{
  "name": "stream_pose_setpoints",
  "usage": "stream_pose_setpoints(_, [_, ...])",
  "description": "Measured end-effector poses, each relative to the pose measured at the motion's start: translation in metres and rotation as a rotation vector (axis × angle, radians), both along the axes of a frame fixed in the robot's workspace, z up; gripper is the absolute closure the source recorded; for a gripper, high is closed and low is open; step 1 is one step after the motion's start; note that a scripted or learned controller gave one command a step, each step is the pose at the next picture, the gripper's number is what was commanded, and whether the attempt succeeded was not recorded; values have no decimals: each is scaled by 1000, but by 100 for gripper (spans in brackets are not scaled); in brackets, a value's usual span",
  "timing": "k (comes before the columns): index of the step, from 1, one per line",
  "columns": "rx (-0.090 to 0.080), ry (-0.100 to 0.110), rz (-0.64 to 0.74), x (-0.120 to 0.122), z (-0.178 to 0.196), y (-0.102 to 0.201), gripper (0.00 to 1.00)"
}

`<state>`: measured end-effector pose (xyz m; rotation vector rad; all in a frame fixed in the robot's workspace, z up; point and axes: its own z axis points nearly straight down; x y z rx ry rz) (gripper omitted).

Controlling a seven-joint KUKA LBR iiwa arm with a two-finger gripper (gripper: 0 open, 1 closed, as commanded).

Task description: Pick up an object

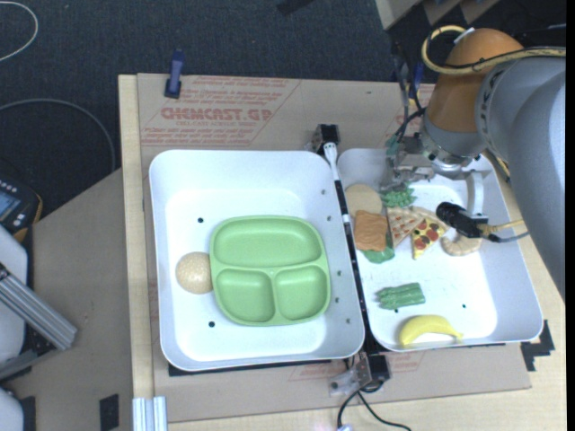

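Observation:
The right bin [508,285] holds several toy foods. My gripper [401,178] hangs low at the bin's far side, right over a small green leafy piece [398,198]. Just left of it lie a pale round bread slice [363,197] and a brown toast piece [370,230]. A pizza slice [419,228] rests just nearer than the gripper. Toward the front are a green pickle-like piece [399,294] and a yellow banana [427,329]. Nothing is seen held in the gripper.
The left bin [175,196] holds a green divided plate [269,269] with a beige ball [193,272] at its left. A pale cookie-like piece [464,246] lies right of the pizza. The grey arm [530,124] covers the right bin's far right corner.

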<state>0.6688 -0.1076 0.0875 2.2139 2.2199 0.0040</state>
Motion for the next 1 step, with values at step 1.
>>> stream_pose_setpoints(1, [0,-3,-3,0,19,-1,100])
